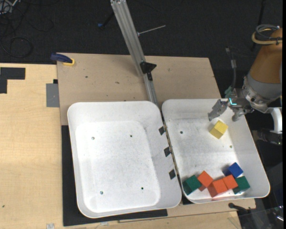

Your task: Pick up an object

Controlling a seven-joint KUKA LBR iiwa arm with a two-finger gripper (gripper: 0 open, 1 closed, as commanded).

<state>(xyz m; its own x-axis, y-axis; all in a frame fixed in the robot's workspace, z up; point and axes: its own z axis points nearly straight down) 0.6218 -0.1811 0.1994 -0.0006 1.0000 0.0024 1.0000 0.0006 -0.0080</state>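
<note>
Even overhead light, bright white bins (114,111) slightly glaring, dark background, soft shadows, mild blur throughout.

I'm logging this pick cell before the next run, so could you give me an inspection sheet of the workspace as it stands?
Surface: left bin and right bin side by side on the wooden bench.
Job's things: yellow block alone mid right bin; orange blocks, green blocks and blue block clustered at its near corner.
Clutter: blue-yellow clamp on bench edge.
Grippers: gripper above the yellow block, jaws spread, holding nothing.
Cables: black cables on the floor, upper left.
Surroundings: slanted aluminium rail.
</note>
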